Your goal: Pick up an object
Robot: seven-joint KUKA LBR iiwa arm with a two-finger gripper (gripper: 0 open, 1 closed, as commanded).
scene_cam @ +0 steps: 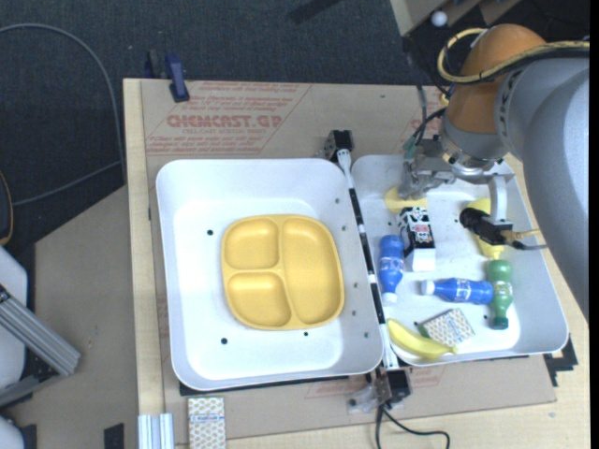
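Note:
My gripper [417, 183] hangs low over the far left corner of the right bin [543, 330]. A yellow object [402, 197] lies right under it, partly hidden by it. Just in front sits a small black-and-white box [419, 230]. A blue bottle [390, 266] lies by the bin's left wall. A second blue bottle [460, 291] lies in the middle, with a green bottle [500, 294] to its right. A banana [417, 342] and a patterned packet [448, 327] rest at the near edge.
The left bin [187, 204] holds a yellow compartment plate [281, 271]. Another yellow piece [489, 243] shows by the right bin's right side, partly under the arm. A blue clip [175, 76] lies on the cardboard behind the bins.

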